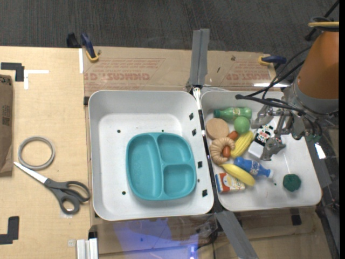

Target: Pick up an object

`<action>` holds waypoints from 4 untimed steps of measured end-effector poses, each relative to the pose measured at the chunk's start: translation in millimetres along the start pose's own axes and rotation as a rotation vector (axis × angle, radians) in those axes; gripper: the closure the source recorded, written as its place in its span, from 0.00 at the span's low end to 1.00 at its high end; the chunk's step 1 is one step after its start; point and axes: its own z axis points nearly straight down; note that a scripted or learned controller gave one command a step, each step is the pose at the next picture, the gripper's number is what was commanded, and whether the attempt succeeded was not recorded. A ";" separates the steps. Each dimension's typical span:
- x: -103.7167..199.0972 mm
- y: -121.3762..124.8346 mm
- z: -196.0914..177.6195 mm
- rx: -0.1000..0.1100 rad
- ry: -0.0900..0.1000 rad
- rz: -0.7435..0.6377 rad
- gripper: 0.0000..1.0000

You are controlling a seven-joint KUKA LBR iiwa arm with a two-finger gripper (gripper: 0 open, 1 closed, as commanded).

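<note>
Over right bin [302,196], gripper [272,144] hovers above toy pile, nothing between fingers, jaws apparently open. Approach step. Nearest target blue bottle [253,169], just below. Next: descend, close.

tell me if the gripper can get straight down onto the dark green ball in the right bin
Probably yes. The dark green ball lies alone on bare white floor near the right bin front corner, apart from the toy pile, and the gripper hangs just above-left of it.
</note>
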 end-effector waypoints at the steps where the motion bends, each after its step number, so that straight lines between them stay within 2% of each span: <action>1: 63.9 7.7 124.4 -0.001 0.002 -0.068 0.00; 2: 6.8 5.5 136.4 0.000 -0.004 0.021 0.00; 3: 4.7 5.6 126.1 0.002 -0.011 0.019 1.00; 4: -47.5 13.4 107.4 0.000 -0.002 0.071 1.00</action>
